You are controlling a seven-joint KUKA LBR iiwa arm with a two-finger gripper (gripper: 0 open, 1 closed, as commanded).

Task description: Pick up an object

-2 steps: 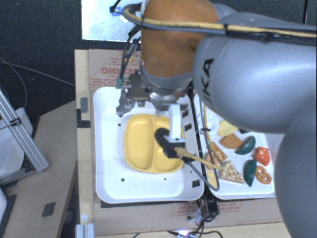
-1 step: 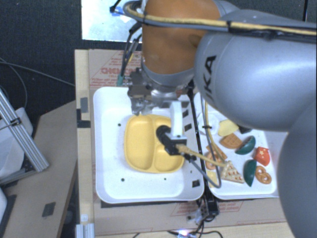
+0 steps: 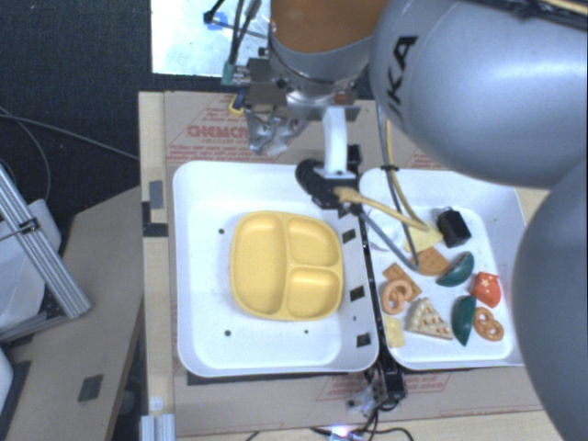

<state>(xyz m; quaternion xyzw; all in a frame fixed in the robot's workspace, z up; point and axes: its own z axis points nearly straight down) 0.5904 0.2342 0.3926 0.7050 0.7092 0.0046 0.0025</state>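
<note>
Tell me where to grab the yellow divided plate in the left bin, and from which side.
Grip the yellow divided plate by its raised rim at the edge toward the view's left, coming straight down with one finger inside the rim and one outside. It lies flat, open side up, probably too wide to span, and the left bin shows bare floor beside that edge.

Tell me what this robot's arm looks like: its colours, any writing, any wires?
The arm is a bulky, rounded shell in smooth silver-grey, with dark letters printed on its side; "KA" is the readable part. An orange band wraps it above the wrist. Past that sits a small gripper of bare grey metal, and thin black cables run beside the wrist.
</note>
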